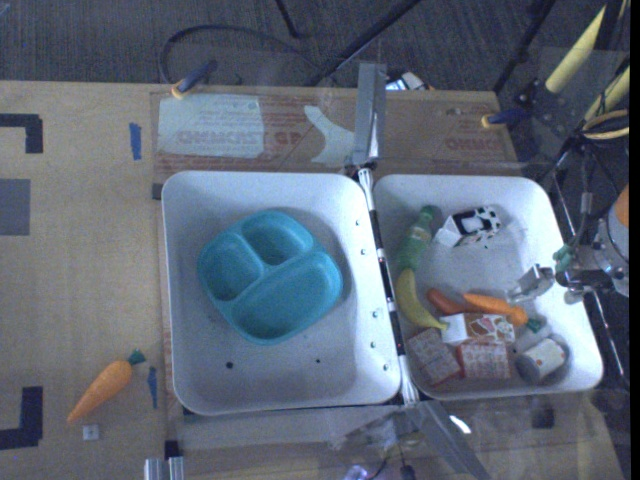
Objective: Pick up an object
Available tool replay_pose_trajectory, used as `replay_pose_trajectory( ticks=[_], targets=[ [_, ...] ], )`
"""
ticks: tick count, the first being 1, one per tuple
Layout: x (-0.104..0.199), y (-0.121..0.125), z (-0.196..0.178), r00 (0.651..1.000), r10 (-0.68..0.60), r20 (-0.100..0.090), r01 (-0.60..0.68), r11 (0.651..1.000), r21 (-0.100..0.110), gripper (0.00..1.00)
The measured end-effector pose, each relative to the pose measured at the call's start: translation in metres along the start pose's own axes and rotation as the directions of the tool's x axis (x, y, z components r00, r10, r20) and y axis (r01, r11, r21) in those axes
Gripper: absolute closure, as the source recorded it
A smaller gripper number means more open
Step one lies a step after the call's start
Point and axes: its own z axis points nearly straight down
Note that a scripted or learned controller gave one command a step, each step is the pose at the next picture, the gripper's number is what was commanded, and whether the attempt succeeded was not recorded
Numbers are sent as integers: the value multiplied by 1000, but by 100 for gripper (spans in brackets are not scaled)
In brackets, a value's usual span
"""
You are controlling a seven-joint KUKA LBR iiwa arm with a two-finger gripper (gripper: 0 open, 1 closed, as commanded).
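Objects for picking lie mostly in the right shallow white bin (392, 196), crowded toward its near and middle part. By the bin's left wall a yellow plastic banana (414, 302) lies lengthwise, and just above it is a green bottle-shaped toy (417, 234), leaning along the same wall. Toward the far side sits a small black-and-white toy cow (472, 224), apart from the others. In the middle an orange plastic carrot with a green tip (495, 306) lies across, and a shorter red-orange piece (443, 301) is just beside it, near the banana's end. Below them two small printed red-and-white cartons (464, 350) rest side by side, touching each other, and a grey and white rounded object (542, 358) lies in the near right corner. The grey two-finger gripper (535, 283) reaches in from the right edge, above the right part of this bin, close to the carrot's green tip; nothing is seen between its fingers, and whether they are open or closed cannot be told. The left shallow white bin (180, 298) carries a teal plastic plate with three compartments (270, 274), near its centre. Outside the bins, on the wooden bench (80, 268) at the near left, lies another orange toy carrot (102, 387).
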Motion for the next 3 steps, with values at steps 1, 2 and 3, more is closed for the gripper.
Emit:
replay_pose_trajectory(
  ticks=[1,2,3],
  targets=[
    [-14,30,97,968,-250,2,250,968,-5,0],
    [-15,29,89,969,-247,2,247,969,-5,100],
    [27,75,-1,994,-109,2,109,994,-3,100]
  ],
)
